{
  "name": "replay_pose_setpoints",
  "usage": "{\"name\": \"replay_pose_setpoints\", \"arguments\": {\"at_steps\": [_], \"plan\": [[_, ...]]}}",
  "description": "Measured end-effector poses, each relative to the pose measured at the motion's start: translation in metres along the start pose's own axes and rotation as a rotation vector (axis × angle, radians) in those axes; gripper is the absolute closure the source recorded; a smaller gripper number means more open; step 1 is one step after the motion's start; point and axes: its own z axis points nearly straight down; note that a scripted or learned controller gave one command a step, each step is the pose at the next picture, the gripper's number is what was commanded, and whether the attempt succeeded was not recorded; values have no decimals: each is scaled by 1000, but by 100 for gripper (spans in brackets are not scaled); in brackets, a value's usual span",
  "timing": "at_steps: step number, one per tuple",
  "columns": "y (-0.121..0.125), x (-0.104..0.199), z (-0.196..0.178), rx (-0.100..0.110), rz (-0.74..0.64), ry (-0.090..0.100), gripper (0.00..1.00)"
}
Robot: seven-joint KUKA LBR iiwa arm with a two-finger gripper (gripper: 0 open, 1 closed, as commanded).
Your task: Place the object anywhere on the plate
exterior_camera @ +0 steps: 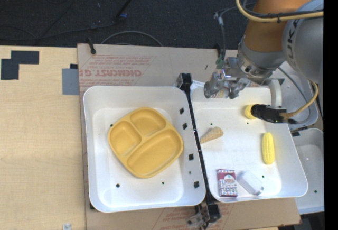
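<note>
The pale wooden worktop [37, 144] fills the left of the frame, with a few black and grey patches stuck on near its upper left. A sheet of cardboard [121, 67] with red print lies under both bins. On it, the left bin [100, 192] holds the yellow plate [145, 141], a divided one with two small compartments and one long one. The plate lies flat near the bin's middle, turned at a slant to the bin's walls.

A black strip [191, 128] runs from top to bottom of the frame between the two bins.

The loose things all lie in the right bin [237, 118], apart from the plate. A tan ice-cream cone [211, 135] lies on its side in the bin's left part, just beside the black strip. Its narrow end points to the lower left. A small red and white box [227, 182] lies flat at the bin's lower edge, and a small grey piece [249, 183] lies just to its right; what the piece is cannot be made out. A yellow corn cob [268, 147] lies further right, its length running up and down the frame, near the bin's right wall.

The tool [224, 86] hangs over the upper rim of the right bin, above the cone and well apart from it. Whether it is wide or narrow cannot be told from this angle, and nothing can be seen in it. Above it, the arm [274, 12] rises with its orange band into the upper right of the frame.
</note>
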Motion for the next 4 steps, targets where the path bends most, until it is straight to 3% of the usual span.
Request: {"name": "replay_pose_setpoints", "arguments": {"at_steps": [2, 4], "plan": [[-15, 90, 15, 1, 0, -1, 100], [-8, 178, 32, -2, 1, -1, 100]]}}
